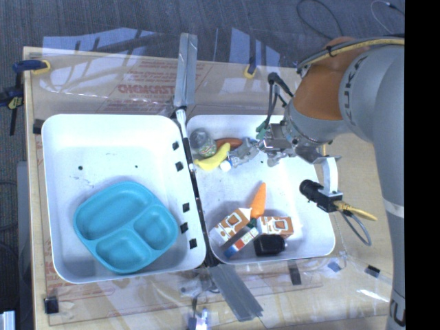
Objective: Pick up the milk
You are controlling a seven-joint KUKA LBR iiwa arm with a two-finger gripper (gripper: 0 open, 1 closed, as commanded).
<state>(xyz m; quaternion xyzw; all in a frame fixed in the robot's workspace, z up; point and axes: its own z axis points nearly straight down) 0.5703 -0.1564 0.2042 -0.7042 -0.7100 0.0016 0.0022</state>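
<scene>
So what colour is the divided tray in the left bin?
Light blue tray, seen clearly in the camera view.

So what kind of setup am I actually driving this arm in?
Most likely a robotics lab bench for bin-picking trials, not a kitchen. Two shallow white bins sit side by side, the left bin and the right bin, on a clamped board, with toy food such as a banana and carrot.

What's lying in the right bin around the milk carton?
Beside the milk carton lie a carrot, a brown carton and a black object. Whatever sits beneath them is covered.
</scene>
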